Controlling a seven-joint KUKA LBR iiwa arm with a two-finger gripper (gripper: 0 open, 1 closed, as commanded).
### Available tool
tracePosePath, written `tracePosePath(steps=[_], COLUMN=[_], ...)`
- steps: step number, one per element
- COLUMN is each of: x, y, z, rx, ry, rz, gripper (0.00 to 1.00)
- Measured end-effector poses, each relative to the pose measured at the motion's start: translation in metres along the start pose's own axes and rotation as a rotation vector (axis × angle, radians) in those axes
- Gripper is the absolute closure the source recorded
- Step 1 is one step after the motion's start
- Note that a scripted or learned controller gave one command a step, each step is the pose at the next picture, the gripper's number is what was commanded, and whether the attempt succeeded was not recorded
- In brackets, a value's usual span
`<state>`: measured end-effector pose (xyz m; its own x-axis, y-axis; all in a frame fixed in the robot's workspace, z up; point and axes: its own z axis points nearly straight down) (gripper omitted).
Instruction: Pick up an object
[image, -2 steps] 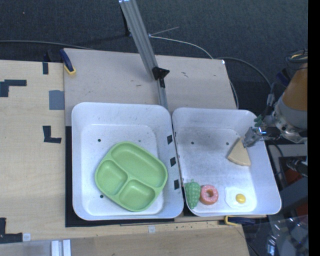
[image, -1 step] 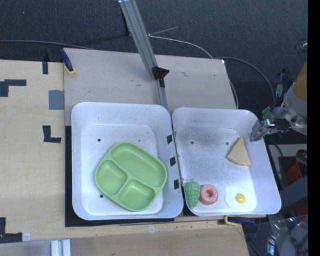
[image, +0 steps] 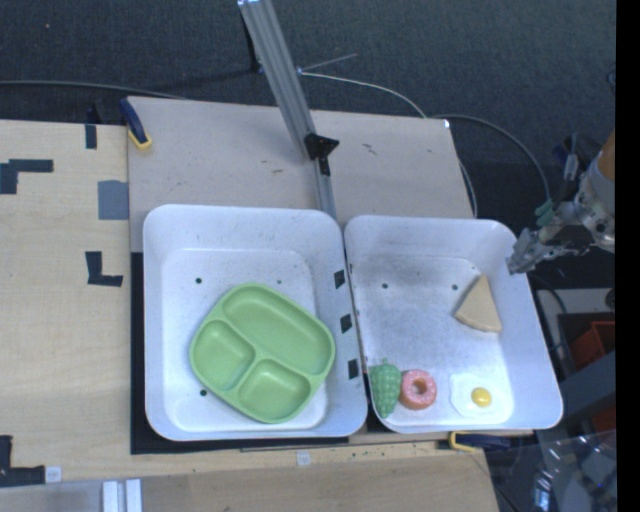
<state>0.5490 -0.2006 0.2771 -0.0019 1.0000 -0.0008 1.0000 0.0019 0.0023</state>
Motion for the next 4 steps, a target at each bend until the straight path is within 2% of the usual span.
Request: tracePosePath(steps=[2,3,4], x=[0.102,0.156,0.219], y=[0.03,0.037,0.041], z=[0.02,0.037,0.038], rx=[0.004,0.006,0.004], ry=[0.002,0.002,0.002], rz=[-0.005,-0.004,-0.006], gripper=[1.0,1.0,1.0])
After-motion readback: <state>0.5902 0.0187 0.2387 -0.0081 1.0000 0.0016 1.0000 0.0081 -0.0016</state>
